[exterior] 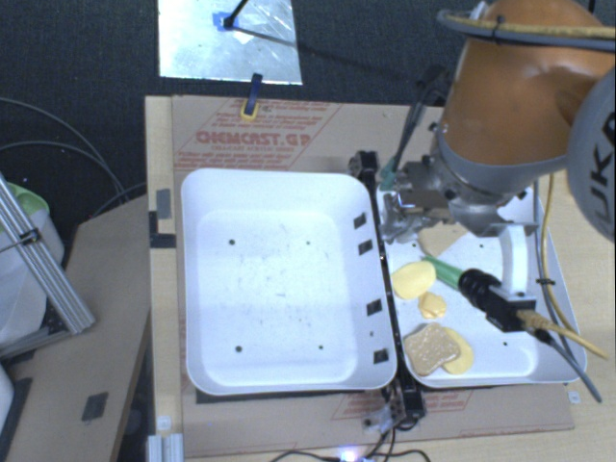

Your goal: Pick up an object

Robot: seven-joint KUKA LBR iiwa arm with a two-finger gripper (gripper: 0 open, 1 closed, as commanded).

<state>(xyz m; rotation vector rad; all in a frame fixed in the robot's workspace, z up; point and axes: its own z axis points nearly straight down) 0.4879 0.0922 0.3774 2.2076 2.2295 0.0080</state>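
Note:
The right bin (500, 366) holds a pale yellow rounded piece (414, 279), a smaller yellow bit (433, 306) just below it, and a tan toast-like slice (431, 347) lying on another yellow piece (462, 356) near the front. A green stick-like thing (445, 271) lies beside the rounded piece, partly under the robot's parts. My gripper (397, 216) hangs over the far left corner of the right bin, close to the wall between the bins and above the yellow pieces. The big orange-and-grey wrist hides much of the bin's back half.
The left bin (279, 277) sits beside the right one, their walls meeting along a line of black clips (371, 277). Cardboard (260, 133) lies under both bins. A metal frame (38, 258) stands at the left edge.

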